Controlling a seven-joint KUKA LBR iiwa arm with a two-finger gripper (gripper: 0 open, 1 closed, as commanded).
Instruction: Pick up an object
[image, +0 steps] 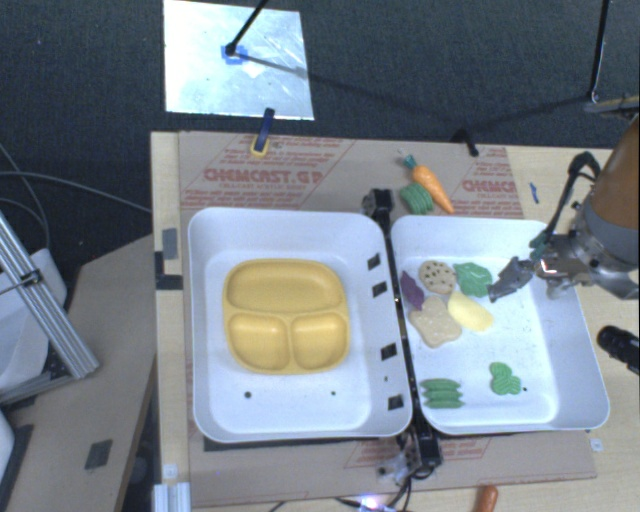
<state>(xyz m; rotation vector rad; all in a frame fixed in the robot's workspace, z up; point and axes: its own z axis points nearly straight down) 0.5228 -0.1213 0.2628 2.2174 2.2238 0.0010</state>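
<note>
Camera view looks down at a slant on the table (330, 165), which is covered with printed cardboard and carries two shallow white bins side by side. Left bin (200, 330) holds a yellow divided tray (287, 315) with three compartments, lying flat near its middle. Right bin (575, 400) holds the small toy foods. A tan spotted cookie (436, 275) sits near the bin's upper left, with a green leafy piece (473, 276) just beside it on the right. A purple piece (411, 290) lies against the bin's left wall. Below the cookie is a beige bread-like slice (435, 325), touching a pale yellow lump (470, 313) on its right. Near the bin's lower edge lie a green pea pod (441, 392) and, well apart to the right, a small green sprig (505, 380).

Outside the bins, a toy carrot (431, 184) rests on the cardboard just above the right bin, next to a green item (416, 198).

The grey arm (612, 235) reaches in from the right over the right bin. Its gripper (506, 280) points left, its tip near the green leafy piece and the yellow lump. The dark fingers (512, 272) blur together at this slant, so I cannot tell whether they are spread or closed, and no object is seen between them.
</note>
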